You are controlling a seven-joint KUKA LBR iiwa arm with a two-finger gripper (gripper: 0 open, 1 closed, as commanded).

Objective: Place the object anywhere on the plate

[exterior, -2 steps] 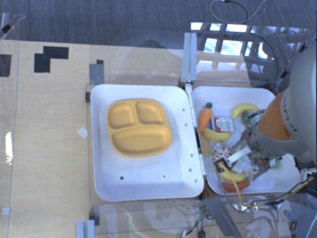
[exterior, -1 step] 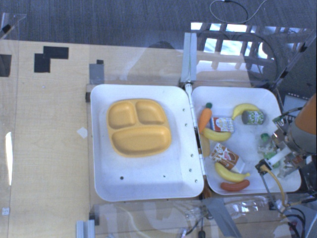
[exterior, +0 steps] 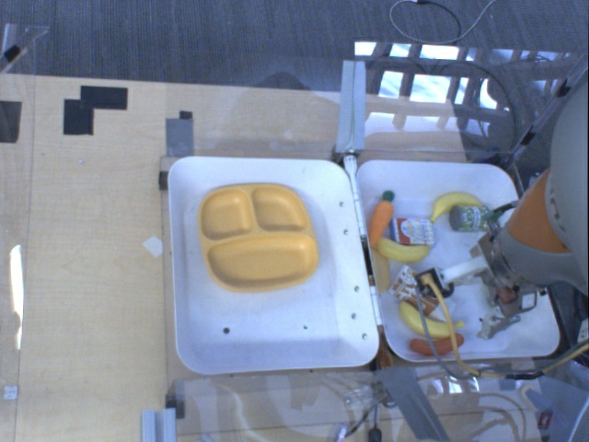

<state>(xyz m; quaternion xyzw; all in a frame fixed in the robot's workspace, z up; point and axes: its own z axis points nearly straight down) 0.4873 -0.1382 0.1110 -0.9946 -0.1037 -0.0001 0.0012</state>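
Pale wooden bench (exterior: 92,274) carries two shallow white bins side by side. Left bin (exterior: 193,339) holds the yellow compartment plate (exterior: 259,236), set toward its far half, all three wells bare. Right bin (exterior: 543,343) holds the loose items (which one is the task's object cannot be told). These are a carrot (exterior: 380,221) against the left wall, an upper banana (exterior: 451,203) by a green item (exterior: 469,217), a small packet (exterior: 416,232), a middle banana (exterior: 402,250), a lower banana (exterior: 425,320) and a red piece (exterior: 434,345) near the front wall.

Arm (exterior: 538,233) reaches in from the right. Gripper (exterior: 502,319) sits low in the right bin's front right corner, and whether it is spread or closed cannot be told. The lower banana and red piece lie near it on its left, apart from it. The plate is well apart, in the other bin.
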